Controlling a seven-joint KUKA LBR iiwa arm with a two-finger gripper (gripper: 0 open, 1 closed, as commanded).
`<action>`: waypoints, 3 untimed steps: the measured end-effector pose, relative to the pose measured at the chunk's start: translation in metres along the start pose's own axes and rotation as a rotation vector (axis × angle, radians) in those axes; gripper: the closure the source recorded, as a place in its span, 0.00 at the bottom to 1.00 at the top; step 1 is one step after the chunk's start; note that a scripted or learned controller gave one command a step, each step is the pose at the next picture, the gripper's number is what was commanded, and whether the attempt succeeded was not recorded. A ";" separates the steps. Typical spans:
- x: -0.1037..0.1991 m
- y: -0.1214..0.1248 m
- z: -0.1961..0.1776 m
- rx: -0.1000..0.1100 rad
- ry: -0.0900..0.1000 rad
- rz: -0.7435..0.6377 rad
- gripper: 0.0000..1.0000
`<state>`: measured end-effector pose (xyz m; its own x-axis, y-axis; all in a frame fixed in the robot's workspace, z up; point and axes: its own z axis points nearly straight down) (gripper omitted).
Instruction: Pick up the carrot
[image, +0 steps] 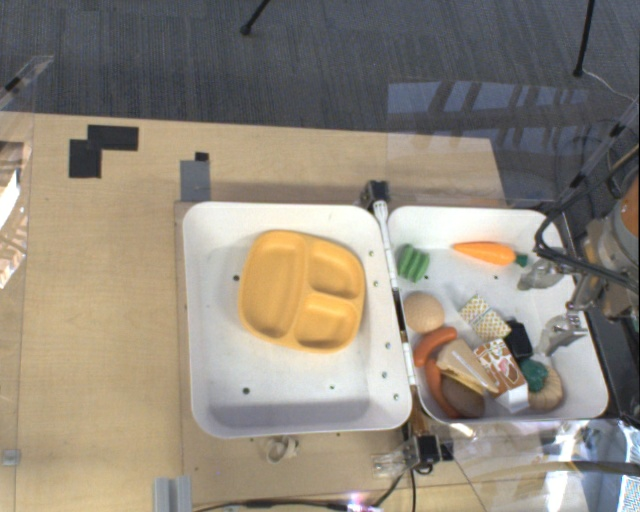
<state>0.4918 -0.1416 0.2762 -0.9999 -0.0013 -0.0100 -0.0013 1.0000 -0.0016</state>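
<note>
The carrot, orange with a green tip at its right end, lies flat near the back of the right bin. My gripper is over the right bin's right side, open, its two metal fingers pointing left with nothing between them. The upper finger sits just right of and slightly in front of the carrot's green tip, apart from it.
The right bin also holds a green piece, a beige egg-like item, a red sausage, a checkered packet, a small box and several more toys. A yellow divided plate lies in the left bin.
</note>
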 end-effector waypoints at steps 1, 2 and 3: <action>-0.055 -0.065 0.066 0.001 0.002 0.178 0.00; -0.083 -0.063 0.090 0.000 -0.002 -0.002 0.00; -0.148 -0.063 0.107 0.000 -0.003 -0.153 0.00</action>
<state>0.6409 -0.2041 0.1705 -0.9880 -0.1539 -0.0127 -0.1538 0.9881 -0.0031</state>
